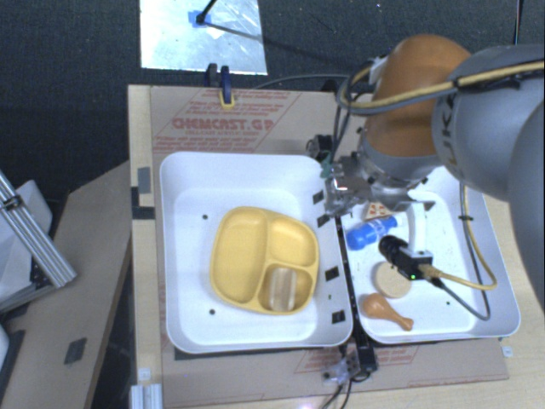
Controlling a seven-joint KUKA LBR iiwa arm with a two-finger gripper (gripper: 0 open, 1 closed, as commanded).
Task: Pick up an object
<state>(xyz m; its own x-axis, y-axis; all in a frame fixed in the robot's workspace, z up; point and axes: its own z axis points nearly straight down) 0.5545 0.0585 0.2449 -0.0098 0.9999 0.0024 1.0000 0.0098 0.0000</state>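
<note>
One hand (338, 187) over the wall between left bin (183, 254) and right bin (502, 307)
Can't tell if it's spread or pressed together, the wrist hides it. Closest pick is the blue bottle (371, 231), lying on its side by the right bin's left wall. Probably light, stiff plastic and rounded, so it might roll. I'd pinch across mid-body.

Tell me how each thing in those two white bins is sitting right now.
Yellow plate: flat, right way up, left bin.
Clear cup: in a plate compartment, seemingly on its side.
Blue bottle: lying down, right bin, partly under the arm.
Tan disc: lying flat.
Drumstick toy: lying on its side.
</note>
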